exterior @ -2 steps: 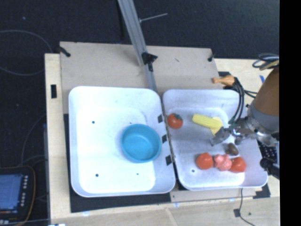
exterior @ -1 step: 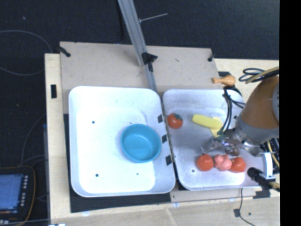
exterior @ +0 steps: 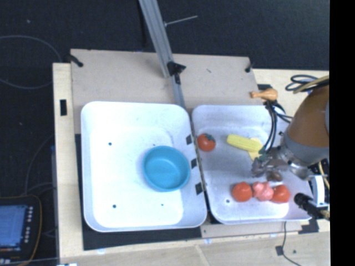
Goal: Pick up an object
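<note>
We see the tool (exterior: 265, 168) low over the right bin (exterior: 222, 121), at the end of the grey arm (exterior: 310, 132) that comes in from the right with its orange band above the wrist. It is small and dark against the bin floor, and we cannot tell whether it is spread or clenched, nor whether anything sits in it. It hangs between the yellow corn cob (exterior: 244, 143), which lies just up and left of it, and the row of objects along the bin's near edge.

That row holds a red-orange round fruit (exterior: 241, 192), a pink lumpy object (exterior: 263, 191) touching it on the right, and a red object (exterior: 281, 194) next to the pink one. The tool is just above the pink object, but we cannot say that it touches it. A small red tomato (exterior: 206, 142) with a green top lies well apart, near the bin's left wall.

The left bin (exterior: 100, 148) holds a blue bowl (exterior: 165, 168), upright, toward its right side. Both bins sit side by side on the bench (exterior: 222, 71). A grey metal rail (exterior: 158, 32) slants down from the top to the gap between the bins. A small screen (exterior: 16, 226) glows at the lower left, off the bench.
</note>
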`<state>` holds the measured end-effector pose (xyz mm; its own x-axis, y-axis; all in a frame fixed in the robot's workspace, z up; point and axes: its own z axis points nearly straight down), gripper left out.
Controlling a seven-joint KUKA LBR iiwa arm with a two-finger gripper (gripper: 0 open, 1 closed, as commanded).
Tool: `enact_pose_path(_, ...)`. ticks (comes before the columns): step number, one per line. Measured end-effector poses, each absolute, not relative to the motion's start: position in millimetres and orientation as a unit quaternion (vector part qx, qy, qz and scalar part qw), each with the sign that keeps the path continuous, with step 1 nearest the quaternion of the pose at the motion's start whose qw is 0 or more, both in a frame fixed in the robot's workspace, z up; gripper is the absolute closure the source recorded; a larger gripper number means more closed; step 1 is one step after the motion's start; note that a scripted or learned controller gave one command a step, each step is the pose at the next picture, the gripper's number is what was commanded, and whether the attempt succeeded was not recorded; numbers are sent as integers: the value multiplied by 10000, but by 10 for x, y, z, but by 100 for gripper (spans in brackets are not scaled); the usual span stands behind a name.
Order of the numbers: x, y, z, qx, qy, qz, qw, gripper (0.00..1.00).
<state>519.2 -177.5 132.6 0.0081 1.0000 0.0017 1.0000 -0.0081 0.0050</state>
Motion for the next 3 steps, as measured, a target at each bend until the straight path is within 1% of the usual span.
enact_pose_path(1,5162,-1861,1941,7107,7035,29,36,100)
enact_pose_path(2,5184,-1891,2618,7050,7092,36,46,100)
enact_pose_path(3,5201,-1896,2658,7044,7098,17,24,100)
